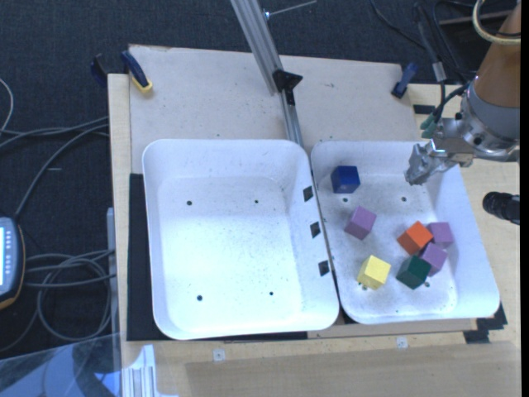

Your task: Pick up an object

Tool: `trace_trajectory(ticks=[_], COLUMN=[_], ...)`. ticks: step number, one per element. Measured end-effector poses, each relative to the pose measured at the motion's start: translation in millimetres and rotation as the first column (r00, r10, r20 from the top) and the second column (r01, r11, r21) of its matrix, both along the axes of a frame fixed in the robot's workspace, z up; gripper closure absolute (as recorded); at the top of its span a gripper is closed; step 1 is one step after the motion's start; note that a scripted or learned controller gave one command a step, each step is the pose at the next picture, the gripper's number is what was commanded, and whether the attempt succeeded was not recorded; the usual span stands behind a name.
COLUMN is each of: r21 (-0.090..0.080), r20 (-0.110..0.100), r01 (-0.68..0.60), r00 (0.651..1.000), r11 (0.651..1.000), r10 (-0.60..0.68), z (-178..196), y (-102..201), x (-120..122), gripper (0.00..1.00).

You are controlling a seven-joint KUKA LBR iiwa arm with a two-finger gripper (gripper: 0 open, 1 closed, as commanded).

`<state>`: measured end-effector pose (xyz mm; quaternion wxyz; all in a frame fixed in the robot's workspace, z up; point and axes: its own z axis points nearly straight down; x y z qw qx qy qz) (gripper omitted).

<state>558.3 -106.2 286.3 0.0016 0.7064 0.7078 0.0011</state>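
Gripper (419,170) hangs at the right bin's (471,222) one o'clock; I can't tell how it is set, and nothing shows in it. Blue cube (345,179), at nine o'clock from it, stands alone: I'd pick that, dropping straight down. Orange cube (415,237) sits crowded among neighbours.

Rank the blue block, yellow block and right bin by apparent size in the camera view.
1. right bin, by far the largest.
2. blue block and yellow block: they look alike in size, so I won't rank them.
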Motion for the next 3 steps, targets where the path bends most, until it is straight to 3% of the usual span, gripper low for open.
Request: trace_trajectory(ticks=[2, 3], r21=[0.003, 0.003], r20=[-0.006, -0.003], r01=[-0.005, -0.006], r00=[1.0, 1.0], r11=[1.0, 1.0], r10=[0.005, 0.006], z=[-29.4, -26.7], y=[100.4, 158.7], x=[-11.4, -9.5], gripper=[1.0, 1.0])
